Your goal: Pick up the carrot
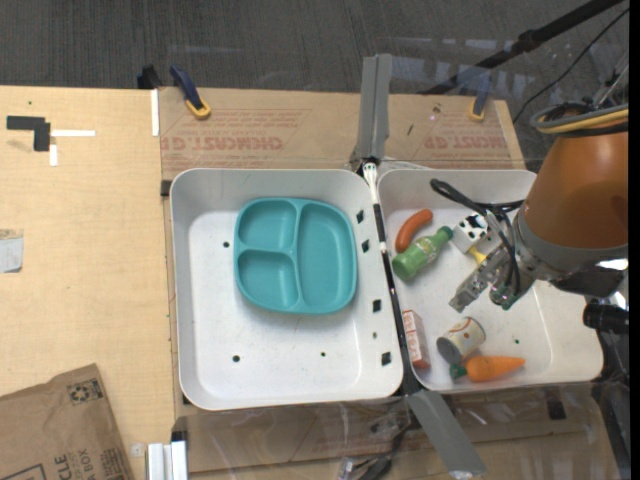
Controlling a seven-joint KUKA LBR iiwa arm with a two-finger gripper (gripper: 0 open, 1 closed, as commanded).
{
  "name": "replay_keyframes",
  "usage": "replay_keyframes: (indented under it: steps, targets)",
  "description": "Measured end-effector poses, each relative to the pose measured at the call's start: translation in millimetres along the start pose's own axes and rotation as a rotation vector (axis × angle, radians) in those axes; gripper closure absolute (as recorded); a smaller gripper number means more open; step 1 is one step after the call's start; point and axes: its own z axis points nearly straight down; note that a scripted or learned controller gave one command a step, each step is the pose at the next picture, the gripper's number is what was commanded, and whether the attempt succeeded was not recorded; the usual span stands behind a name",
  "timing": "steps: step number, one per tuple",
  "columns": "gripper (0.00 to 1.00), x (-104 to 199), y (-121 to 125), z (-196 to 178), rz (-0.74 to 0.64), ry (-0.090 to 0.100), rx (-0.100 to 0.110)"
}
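The gripper (488, 290) hangs over the right bin (578, 360), above the middle of it. The carrot (492, 367) lies near the bin's front edge, touching a small can (462, 336). A green bottle (420, 252) lies beside a red sausage (412, 228). A teal divided plate (296, 255) sits in the left bin (200, 338).

I count two white bins (200, 298), one teal plate (296, 256), one carrot (494, 368), one green bottle (420, 252), one red sausage (413, 228) and one can (464, 336).
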Motion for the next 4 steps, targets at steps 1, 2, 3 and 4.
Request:
replay_keyframes:
  steps: [1, 2, 3, 4]
  targets:
    - [1.00, 46.9, 31.0, 0.4, -0.069, 0.002, 0.002]
    - [1.00, 91.0, 73.1, 0.3, -0.097, 0.001, 0.001]
    - [1.00, 117.9, 98.5, -3.1, -0.124, 0.002, 0.002]
    - [1.00, 141.3, 121.2, 9.1, -0.423, 0.003, 0.002]
